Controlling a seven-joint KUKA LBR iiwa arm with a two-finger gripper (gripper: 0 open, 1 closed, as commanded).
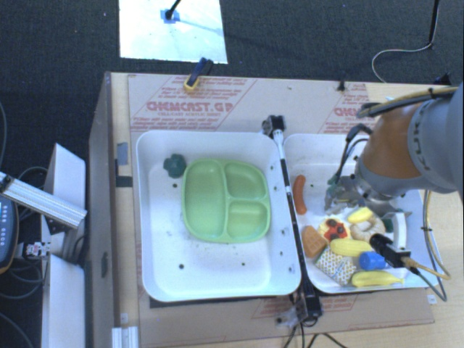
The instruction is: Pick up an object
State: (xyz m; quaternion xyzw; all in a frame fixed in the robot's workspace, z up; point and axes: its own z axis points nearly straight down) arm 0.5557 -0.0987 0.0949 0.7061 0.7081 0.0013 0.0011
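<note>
The right bin (313, 149) holds a heap of toy foods near its front. These include an orange-red sausage (299, 194), a tan bread piece (313, 242), a red and black piece (334, 229), a yellow piece (359, 214), a corn cob (350, 248), a blue piece (372, 261), a banana (377, 279) and a checkered piece (336, 266). My gripper (336, 196) hangs low in this bin, right of the sausage and just behind the heap. The arm's grey and orange wrist (395, 154) covers the bin's right side. Nothing is visibly held.
The left bin (217, 270) carries a green divided plate (225, 200) and a dark green broccoli piece (174, 165) at its back left. A raised rim (286, 194) separates the bins. A yellow-handled tool (196, 75) lies behind them on the bench.
</note>
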